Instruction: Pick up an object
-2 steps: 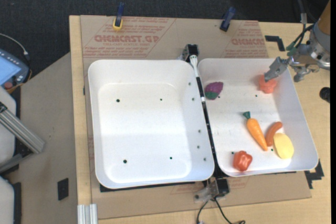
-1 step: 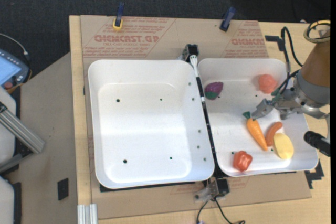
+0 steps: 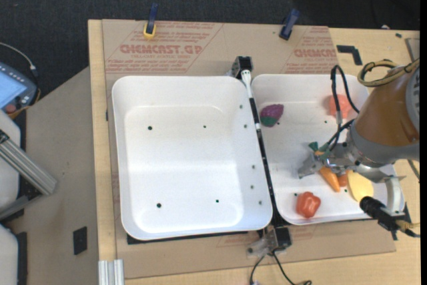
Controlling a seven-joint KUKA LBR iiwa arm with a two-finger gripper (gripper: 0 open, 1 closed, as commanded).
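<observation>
Arm (image 3: 390, 120) reaches into right bin (image 3: 293, 93), 1 of 2 white bins on desk (image 3: 73, 143). Gripper (image 3: 313, 162) low over bin floor, just left of orange carrot-like piece (image 3: 329, 177); nothing seen between its tips. Red pepper-like toy (image 3: 307, 204) below gripper, near bin's front rim. Purple-green toy (image 3: 271, 114) up and left of gripper. Yellow item (image 3: 359, 186) beside orange piece. Left bin (image 3: 180, 97) alongside.
</observation>
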